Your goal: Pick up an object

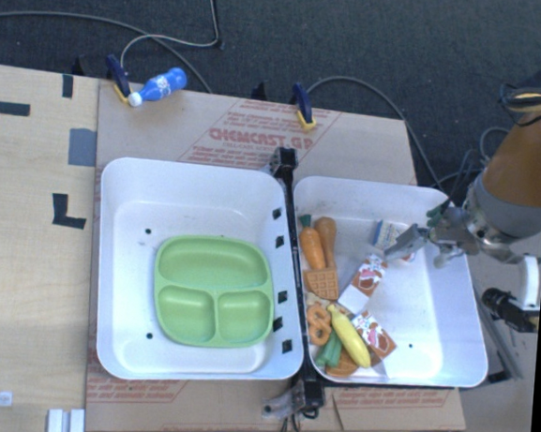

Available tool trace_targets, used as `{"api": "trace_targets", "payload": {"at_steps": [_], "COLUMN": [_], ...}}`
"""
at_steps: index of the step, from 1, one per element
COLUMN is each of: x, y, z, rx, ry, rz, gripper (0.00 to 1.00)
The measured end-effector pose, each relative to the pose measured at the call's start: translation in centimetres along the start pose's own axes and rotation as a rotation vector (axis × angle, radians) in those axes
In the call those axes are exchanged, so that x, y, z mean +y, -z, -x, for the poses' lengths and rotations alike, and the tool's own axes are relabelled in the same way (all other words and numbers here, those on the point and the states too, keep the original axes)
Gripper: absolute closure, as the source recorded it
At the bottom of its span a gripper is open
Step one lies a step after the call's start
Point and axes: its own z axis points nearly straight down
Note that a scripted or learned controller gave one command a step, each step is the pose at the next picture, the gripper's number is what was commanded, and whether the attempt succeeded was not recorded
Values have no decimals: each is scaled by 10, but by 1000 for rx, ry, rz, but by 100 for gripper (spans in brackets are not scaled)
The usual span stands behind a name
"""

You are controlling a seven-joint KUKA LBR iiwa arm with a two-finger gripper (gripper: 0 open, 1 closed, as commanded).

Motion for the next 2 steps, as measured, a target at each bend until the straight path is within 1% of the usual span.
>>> {"api": "trace_targets", "payload": {"at_steps": [1, 2], "x": [17, 17], "y": [-113, -103], "z": [-34, -35], "rx": [-1, 0], "ry": [-1, -1], "rz": [2, 2], "gripper": [0, 100]}}
